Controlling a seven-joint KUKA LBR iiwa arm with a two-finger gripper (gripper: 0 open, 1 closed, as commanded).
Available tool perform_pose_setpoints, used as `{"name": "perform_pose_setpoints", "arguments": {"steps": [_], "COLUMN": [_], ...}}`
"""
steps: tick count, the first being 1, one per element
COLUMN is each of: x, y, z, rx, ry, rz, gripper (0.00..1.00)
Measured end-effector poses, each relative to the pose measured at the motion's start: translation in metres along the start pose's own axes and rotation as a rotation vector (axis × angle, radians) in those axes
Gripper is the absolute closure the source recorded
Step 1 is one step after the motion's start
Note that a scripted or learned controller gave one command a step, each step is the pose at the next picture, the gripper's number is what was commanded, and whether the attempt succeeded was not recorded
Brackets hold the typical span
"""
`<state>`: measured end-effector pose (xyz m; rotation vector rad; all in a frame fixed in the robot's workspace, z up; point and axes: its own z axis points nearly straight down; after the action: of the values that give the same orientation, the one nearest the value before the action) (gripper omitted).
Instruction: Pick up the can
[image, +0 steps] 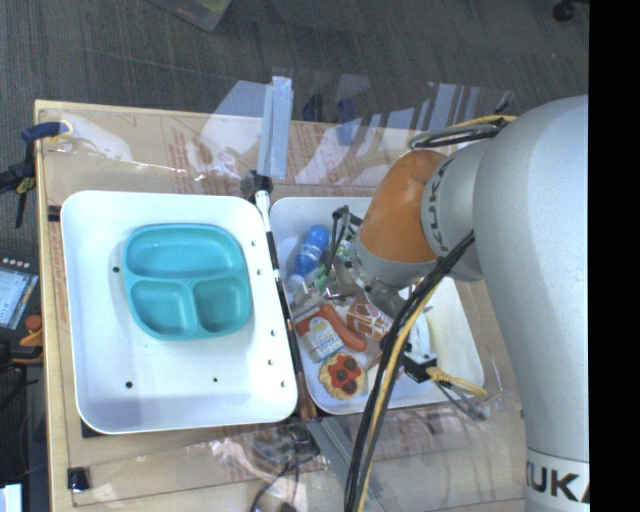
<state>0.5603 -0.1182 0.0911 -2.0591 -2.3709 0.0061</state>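
Observation:
The right bin (455, 330) holds a heap of small items. A blue cylindrical thing, possibly the can (309, 247), lies in its upper left part. My gripper (333, 272) reaches down just right of and below it, among the clutter, with the orange band (400, 215) above it. The wrist and arm hide most of the bin's middle and right. Whether the gripper touches the blue thing cannot be told.
Below the gripper lie a red sausage-shaped toy (343, 323), a grey labelled packet (320, 342) and a round tart toy (345, 373). The left bin (90, 370) holds a teal divided plate (188, 278). Cables (385, 390) hang over the right bin's front.

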Motion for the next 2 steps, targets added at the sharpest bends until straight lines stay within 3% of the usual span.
{"name": "perform_pose_setpoints", "arguments": {"steps": [1, 2], "x": [-0.060, -0.032], "y": [0.029, -0.021], "z": [0.000, 0.001], "rx": [0.000, 0.001], "ry": [0.002, 0.003], "rz": [0.115, 0.045], "gripper": [0.00, 0.00]}}
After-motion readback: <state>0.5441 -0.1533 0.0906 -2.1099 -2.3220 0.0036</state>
